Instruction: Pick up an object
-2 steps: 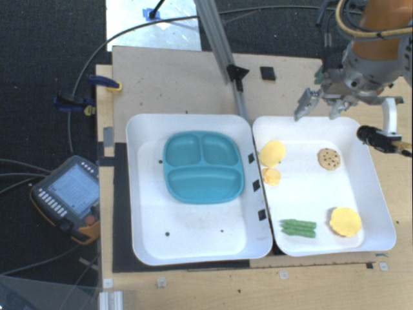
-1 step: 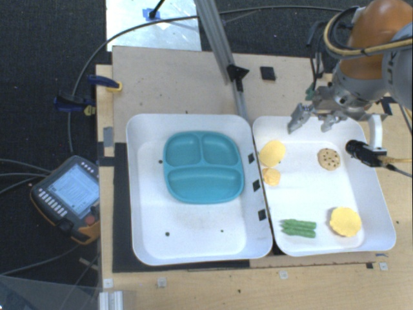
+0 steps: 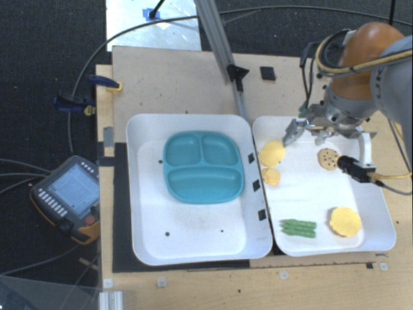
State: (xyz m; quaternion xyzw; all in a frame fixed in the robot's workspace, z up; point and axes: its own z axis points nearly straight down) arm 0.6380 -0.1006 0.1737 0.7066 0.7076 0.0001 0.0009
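The gripper [image 3: 321, 129] hung over the far end of the right bin [image 3: 377, 199] — whether released or clenched, I couldn't tell. A cookie [image 3: 328, 159] lay just beneath it, yellow pieces [image 3: 271, 153] nearby — a teal plate [image 3: 203, 168] filled the left bin [image 3: 145, 225].

No text, label, brand or number can be read anywhere on the bench. The handheld pendant [image 3: 70, 199] at the left has a lit screen, its content too blurred to read.
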